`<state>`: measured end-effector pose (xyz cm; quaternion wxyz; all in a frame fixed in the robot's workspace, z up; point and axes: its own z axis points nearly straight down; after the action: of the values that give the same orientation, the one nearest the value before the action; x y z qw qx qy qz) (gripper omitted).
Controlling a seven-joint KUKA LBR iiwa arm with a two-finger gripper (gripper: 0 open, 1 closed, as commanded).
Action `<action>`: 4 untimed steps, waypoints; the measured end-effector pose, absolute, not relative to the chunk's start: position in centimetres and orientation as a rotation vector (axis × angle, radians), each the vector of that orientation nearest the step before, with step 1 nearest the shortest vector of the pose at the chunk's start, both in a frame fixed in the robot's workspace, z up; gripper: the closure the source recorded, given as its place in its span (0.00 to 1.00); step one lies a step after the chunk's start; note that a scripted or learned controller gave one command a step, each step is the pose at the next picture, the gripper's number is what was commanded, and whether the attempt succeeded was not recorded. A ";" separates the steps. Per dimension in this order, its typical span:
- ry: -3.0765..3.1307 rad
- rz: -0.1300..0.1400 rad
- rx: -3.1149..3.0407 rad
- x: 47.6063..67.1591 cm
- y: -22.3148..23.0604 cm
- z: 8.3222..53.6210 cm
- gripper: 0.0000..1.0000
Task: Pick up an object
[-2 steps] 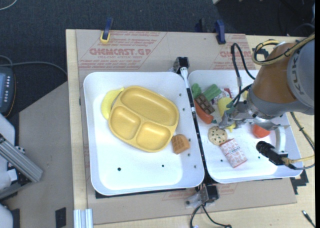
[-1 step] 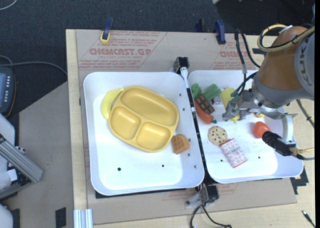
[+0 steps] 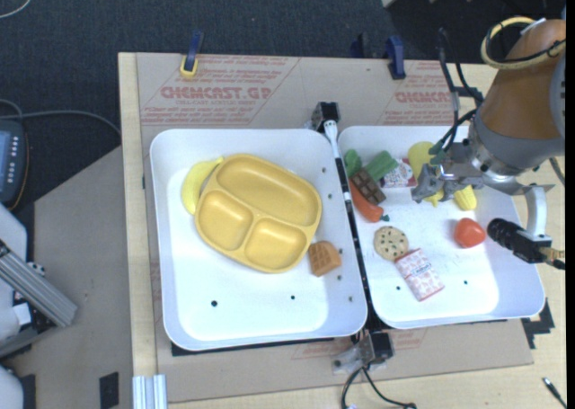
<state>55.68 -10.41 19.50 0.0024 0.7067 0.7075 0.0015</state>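
Note:
The right bin (image 3: 503, 301) holds several small toy foods. A red tomato (image 3: 469, 233) lies toward its right side, a round cookie (image 3: 391, 242) near the middle, and a pink packet (image 3: 420, 274) just below the cookie. A brown chocolate bar (image 3: 367, 186) and an orange carrot (image 3: 367, 207) lie by the left wall, with green pieces (image 3: 375, 165) above them. A yellow round piece (image 3: 420, 154) and a yellow wedge (image 3: 464, 198) sit near the gripper (image 3: 429, 190), which hangs low over the bin's upper middle, beside a white-and-red item (image 3: 401, 176).
The left bin (image 3: 180, 290) carries a yellow divided plate (image 3: 259, 212) over a pale yellow piece (image 3: 190, 186), plus a brown waffle-like piece (image 3: 324, 257) near its right wall. The arm's orange and grey body (image 3: 526, 102) covers the right bin's upper right. A black cylinder (image 3: 512, 238) juts near the tomato.

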 end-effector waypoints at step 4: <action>2.225 -0.002 2.223 49.0 -3.3 22.0 1.00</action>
<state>48.99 -3.27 21.98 -0.0017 0.7067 0.7075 -0.0007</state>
